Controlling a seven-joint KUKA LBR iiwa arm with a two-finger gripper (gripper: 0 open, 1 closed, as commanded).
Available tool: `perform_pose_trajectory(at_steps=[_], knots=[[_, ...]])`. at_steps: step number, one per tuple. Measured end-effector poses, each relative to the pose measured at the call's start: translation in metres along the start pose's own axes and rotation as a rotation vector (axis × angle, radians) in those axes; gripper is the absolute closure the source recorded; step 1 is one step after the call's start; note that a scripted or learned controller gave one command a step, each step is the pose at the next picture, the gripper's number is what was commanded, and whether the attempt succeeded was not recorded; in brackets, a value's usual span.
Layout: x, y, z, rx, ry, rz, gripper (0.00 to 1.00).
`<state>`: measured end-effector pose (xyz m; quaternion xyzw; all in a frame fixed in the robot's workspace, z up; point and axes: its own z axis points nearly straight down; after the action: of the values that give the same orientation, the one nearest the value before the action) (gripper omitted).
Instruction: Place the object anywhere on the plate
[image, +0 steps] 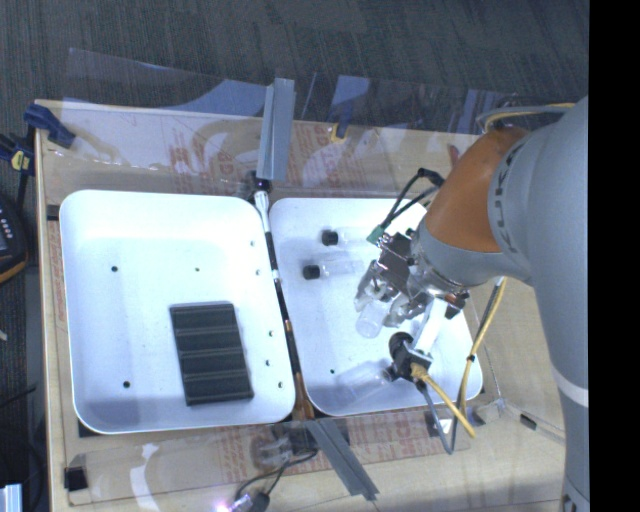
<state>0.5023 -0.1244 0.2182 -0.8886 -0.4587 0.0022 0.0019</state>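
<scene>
The plate (210, 352) is a dark ribbed slab lying flat in the left bin (100, 230), toward its near side. Two small black-capped pieces lie in the right bin (330, 390): one (328, 238) near the far wall, the other (311, 271) just nearer, with a faint clear body trailing right. My gripper (383, 298) hangs low over the middle of the right bin, right of both pieces and far from the plate. Its clear tip blends with the white floor, and I cannot make out anything held in it.
A faint clear shape (358, 378) lies near the right bin's front wall. A yellow cable (450, 405) loops off the wrist over that bin's near right corner. The ridge (280, 310) between the bins runs between the gripper and the plate.
</scene>
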Motion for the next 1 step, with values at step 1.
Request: perform_pose_trajectory(at_steps=[1], knots=[[0.0921,-0.0491,0.0283,0.005,0.0,0.229,1.0]])
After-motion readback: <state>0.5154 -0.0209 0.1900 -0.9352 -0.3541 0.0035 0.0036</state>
